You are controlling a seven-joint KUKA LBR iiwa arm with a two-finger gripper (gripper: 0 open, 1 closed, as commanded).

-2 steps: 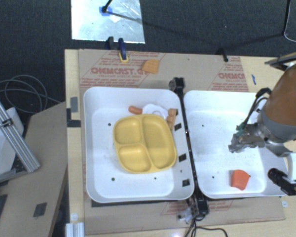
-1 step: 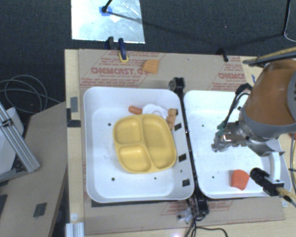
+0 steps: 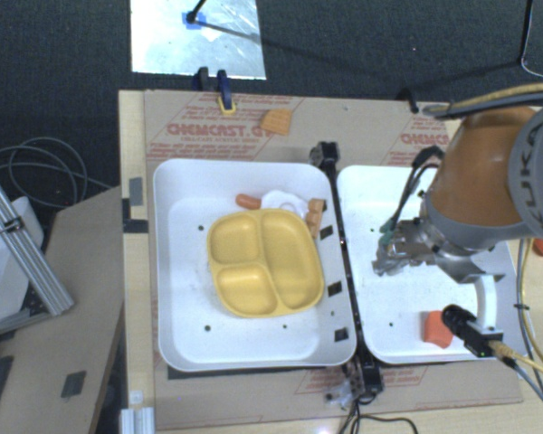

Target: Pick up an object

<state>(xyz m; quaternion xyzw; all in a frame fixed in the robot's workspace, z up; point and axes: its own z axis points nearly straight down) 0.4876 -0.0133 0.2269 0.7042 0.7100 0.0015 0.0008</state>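
We begin with the counter (image 3: 136, 287), which carries two shallow white bins side by side on a printed cardboard sheet. The grey arm (image 3: 489, 179), with its orange band, reaches in over the right bin (image 3: 371, 197) and hangs low above that bin's middle. The left bin (image 3: 185, 242) holds a yellow divided plate (image 3: 262, 265) with three compartments, lying flat and taking up most of the floor. In the right bin we see one loose thing, an orange block (image 3: 437, 328), resting on the floor near the front wall, just beside the arm's lower fittings and a little apart from the claw (image 3: 389, 259). We cannot tell whether the claw is open or closed, and we see nothing held in it. The smallest things sit behind the plate in the left bin: a white item (image 3: 285, 202), a small orange sausage-shaped piece (image 3: 248, 202), and a tan piece (image 3: 316, 212) close to the right wall. We judge the orange block the likeliest pick, being nearest the claw. It looks small, light and stiff, probably plastic or foam, so it may skid on the smooth bin floor. We would take it across two opposite flat sides, squarely from above.
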